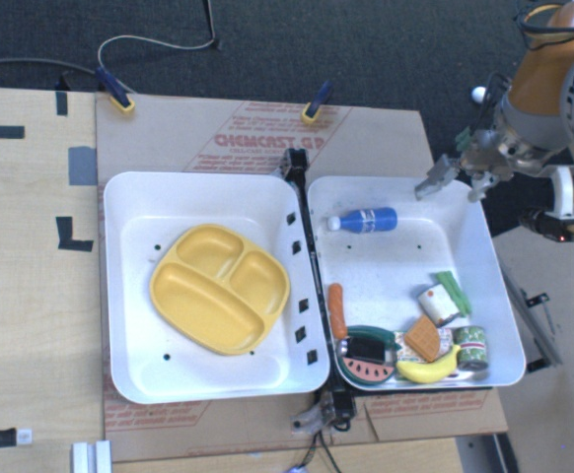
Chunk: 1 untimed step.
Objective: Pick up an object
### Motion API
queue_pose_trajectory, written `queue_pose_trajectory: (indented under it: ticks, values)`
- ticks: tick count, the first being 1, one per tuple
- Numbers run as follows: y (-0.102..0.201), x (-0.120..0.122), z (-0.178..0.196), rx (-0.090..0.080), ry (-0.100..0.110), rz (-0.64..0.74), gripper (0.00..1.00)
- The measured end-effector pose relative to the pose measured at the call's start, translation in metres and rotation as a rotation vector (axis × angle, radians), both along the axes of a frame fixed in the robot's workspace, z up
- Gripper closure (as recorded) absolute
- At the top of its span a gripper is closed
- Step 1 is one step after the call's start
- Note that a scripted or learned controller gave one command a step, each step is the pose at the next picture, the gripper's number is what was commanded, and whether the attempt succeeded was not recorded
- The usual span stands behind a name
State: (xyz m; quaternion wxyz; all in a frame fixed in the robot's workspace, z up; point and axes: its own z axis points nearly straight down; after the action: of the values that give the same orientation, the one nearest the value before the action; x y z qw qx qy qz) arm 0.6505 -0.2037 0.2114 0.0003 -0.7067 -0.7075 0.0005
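Object to pick, most likely the blue bottle [364, 221]: lying on its side near the far edge of the right bin [492, 264], just below the end effector [455, 186].

End effector poised over that bin's far right corner, fingers spread, nothing between them. Approach step, by the look of it; no grasp made yet.

Next move, as a judgement: shift left a little over the bottle, line up across its narrow body, descend, close.

Counted:
- two white bins on the desk [31, 264]
- one yellow divided plate [220, 287], alone in the left bin [129, 294]
- one bottle
- one carrot [336, 309] along the right bin's left edge
- one banana [431, 368], one watermelon slice [366, 371], one green can [472, 347], all crowded at the near edge
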Motion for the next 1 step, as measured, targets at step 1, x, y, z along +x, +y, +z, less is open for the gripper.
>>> queue_pose_trajectory:
  ticks: [1]
  values:
    - [0.0416, 0.0211, -0.1047, -0.002, -0.021, 0.001, 0.0]
